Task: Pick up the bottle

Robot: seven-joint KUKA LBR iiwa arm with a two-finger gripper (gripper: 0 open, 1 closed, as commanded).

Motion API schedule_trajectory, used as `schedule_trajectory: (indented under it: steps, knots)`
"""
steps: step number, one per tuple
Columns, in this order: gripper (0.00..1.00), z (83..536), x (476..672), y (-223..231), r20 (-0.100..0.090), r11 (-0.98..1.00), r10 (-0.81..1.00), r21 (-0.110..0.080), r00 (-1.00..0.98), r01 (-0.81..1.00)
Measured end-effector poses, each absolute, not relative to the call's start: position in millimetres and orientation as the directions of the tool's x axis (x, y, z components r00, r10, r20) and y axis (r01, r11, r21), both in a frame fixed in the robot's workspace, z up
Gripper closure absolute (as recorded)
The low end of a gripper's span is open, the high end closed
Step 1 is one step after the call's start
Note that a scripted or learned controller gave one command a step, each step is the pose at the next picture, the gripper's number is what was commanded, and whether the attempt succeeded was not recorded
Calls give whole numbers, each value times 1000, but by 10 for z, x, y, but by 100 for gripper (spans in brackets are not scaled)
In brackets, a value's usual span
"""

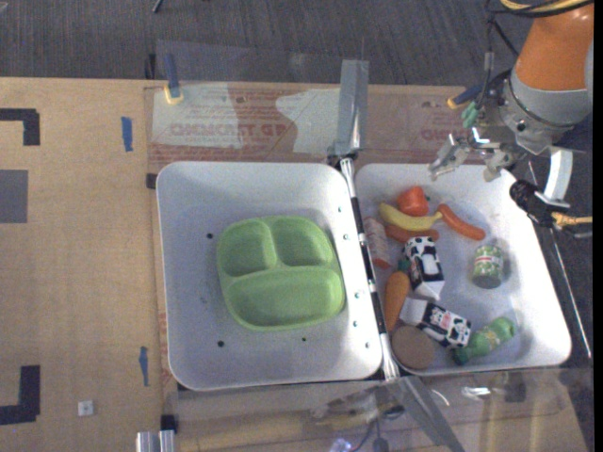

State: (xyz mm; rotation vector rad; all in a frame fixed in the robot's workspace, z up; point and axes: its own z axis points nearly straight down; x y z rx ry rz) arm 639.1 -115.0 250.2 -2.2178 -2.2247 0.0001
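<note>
Jaws (468, 155) spread open, holding nothing, hovering over far edge of right bin (537, 252). Bottle (484, 338), green, lying on its side in same bin's near right corner, well apart from jaws. Just left of bottle: cow-print carton (439, 323); second one (424, 258) near bin's middle. Banana (409, 218) and carrot (396, 299) further left. Left bin (188, 205) holds green tray (279, 272).

Divided plate (279, 273): I see lime green
Bins (188, 205): white
Bottle (484, 338): green
Banana (407, 219): yellow
Carrot (396, 299): orange
Two cartons (424, 260): black-and-white cow patches
Arm band (558, 26): orange
</note>
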Motion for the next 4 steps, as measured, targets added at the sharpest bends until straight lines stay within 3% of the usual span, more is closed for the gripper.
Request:
schedule_trajectory:
  steps: [1,2,3,4]
  knots:
    - [0,1203,5887,-1490,0,-167,986,14,167,986]
    - [0,1548,5152,-2177,1,-319,948,-3,319,948]
    - [0,858,4994,-1468,2,-701,713,0,701,713]
    - [0,1156,4786,-1143,-1,-682,731,-5,682,731]
